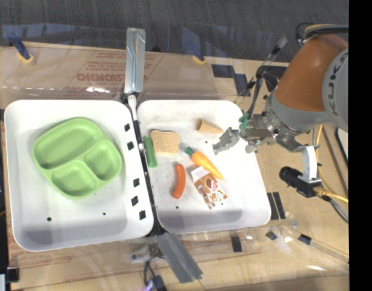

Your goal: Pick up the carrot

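Two shallow white plastic bins sit side by side on the wooden desk [295,265]. The left bin [16,223] holds a light green plastic plate with three compartments [77,156], lying toward that bin's 10 o'clock side.

The right bin [252,214] carries the food items. The small orange carrot with a green top [206,163] lies near the bin's centre, slanted, its green end pointing to about 10 o'clock and its orange tip to about 4 o'clock. Its tip end touches or just overlaps the top of a small red-and-white printed carton [209,188], which lies at the carrot's 5 o'clock. A red-orange sausage [179,181] lies at the carrot's 8 o'clock, near but apart from it. A tan slice of toast [165,142] sits at the carrot's 10 o'clock, with a thin green stick-shaped piece [150,152] just beside the toast along the bin's left wall. A small tan wedge of bread [208,127] rests at the carrot's 12 o'clock, near the bin's far wall.

The grey arm with the orange band [307,83] reaches in from 3 o'clock. Its gripper [224,143] hangs over the right bin at the carrot's 1 o'clock, near it but apart from it. Nothing sits between the jaws; whether they are released or clenched I cannot tell.
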You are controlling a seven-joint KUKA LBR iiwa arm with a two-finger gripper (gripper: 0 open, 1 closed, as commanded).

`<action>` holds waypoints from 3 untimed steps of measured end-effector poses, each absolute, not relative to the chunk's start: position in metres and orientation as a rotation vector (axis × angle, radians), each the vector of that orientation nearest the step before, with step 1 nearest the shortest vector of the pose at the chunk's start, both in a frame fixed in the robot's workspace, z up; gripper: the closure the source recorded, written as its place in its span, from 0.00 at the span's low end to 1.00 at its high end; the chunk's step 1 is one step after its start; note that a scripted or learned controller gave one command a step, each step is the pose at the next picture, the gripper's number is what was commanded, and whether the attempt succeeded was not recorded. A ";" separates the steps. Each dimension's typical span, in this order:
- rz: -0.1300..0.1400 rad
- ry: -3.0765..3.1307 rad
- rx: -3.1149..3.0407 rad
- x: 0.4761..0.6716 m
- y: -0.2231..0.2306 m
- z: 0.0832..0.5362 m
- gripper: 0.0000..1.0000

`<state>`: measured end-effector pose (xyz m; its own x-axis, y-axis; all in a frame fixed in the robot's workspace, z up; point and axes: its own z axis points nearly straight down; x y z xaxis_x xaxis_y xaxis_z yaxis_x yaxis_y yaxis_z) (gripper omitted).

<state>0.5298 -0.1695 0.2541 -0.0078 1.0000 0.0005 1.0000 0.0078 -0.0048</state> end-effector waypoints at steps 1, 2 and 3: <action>-0.016 -2.380 -2.090 0.573 -0.130 0.112 0.00; 0.001 -2.375 -2.057 0.566 -0.172 0.092 0.00; 0.002 -2.379 -2.053 0.566 -0.173 0.102 1.00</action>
